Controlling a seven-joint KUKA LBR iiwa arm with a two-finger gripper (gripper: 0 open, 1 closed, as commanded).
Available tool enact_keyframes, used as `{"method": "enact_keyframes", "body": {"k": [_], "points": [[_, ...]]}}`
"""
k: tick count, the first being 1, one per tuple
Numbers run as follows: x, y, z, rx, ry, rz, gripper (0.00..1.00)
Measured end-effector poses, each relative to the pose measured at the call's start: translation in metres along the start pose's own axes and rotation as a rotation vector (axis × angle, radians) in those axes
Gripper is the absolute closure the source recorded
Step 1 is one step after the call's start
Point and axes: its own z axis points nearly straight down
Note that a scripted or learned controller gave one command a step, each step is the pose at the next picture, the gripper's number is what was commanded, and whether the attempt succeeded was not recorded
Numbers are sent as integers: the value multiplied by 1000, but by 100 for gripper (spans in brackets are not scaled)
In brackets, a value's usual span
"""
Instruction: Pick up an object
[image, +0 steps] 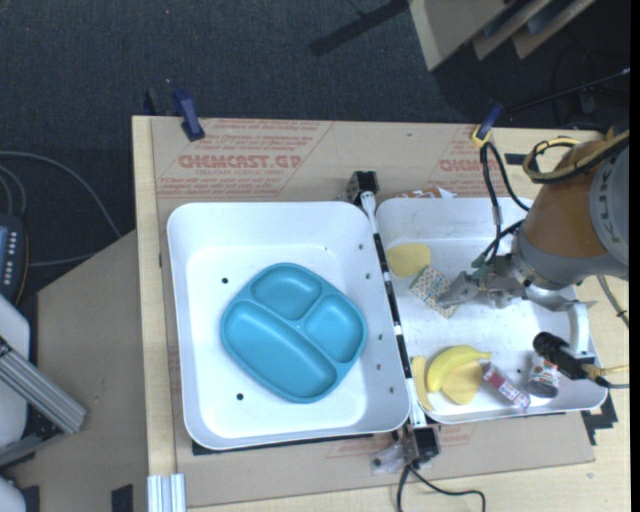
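Camera view looks down on two white bins side by side. The left bin (190, 300) has a blue plate (291, 330) with three parts, lying flat in the middle. The right bin (455, 212) has the small things to pick from. A pale yellow piece (408, 259) sits near the far left corner. A small spotted packet (432, 288) lies just beside it. A yellow banana toy (455, 372) rests at the near edge, with a small red and white thing (503, 387) touching it on the right.

The arm comes in from the right and bends low into the right bin. Its gripper (462, 290) is down by the spotted packet, so that looks like the thing it wants. Whether the pincer is apart or together cannot be told. Nothing looks lifted yet.
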Motion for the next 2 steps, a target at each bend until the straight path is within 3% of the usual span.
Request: {"method": "enact_keyframes", "body": {"k": [1, 2], "points": [[-76, -79, -35, 14, 1, 3, 0], [41, -33, -44, 10, 1, -1, 0]]}}
